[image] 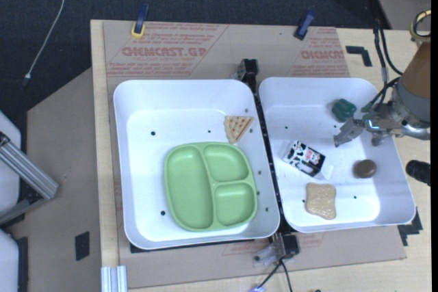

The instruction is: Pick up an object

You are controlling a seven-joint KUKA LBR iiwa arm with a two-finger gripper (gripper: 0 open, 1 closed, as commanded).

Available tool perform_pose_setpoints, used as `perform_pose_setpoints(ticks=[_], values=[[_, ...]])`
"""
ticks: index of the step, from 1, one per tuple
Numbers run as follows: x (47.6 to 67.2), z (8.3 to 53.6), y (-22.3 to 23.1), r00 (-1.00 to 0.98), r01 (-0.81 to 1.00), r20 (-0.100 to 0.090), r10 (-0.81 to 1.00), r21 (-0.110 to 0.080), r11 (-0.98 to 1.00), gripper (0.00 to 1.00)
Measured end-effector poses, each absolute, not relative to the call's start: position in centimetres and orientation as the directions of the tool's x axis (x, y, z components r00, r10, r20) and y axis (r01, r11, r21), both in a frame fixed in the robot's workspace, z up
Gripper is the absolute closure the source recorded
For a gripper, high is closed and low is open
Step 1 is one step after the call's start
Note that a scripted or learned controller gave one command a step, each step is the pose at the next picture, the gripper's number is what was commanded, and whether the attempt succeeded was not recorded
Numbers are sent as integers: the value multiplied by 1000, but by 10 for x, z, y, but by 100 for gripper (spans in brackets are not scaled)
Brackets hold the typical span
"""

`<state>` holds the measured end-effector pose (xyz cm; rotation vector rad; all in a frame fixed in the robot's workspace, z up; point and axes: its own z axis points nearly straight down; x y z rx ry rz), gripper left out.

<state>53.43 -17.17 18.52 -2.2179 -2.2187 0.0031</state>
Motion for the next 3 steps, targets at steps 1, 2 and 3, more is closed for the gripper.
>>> perform_pose_setpoints(ticks=[1, 2, 3], values=[[524, 128, -175, 1, 1000, 3, 1000, -8, -1, 0], [530, 109, -179, 1, 1000, -9, 1000, 18, -1, 0], [526, 112, -176, 1, 1000, -3, 1000, 4, -1, 100]])
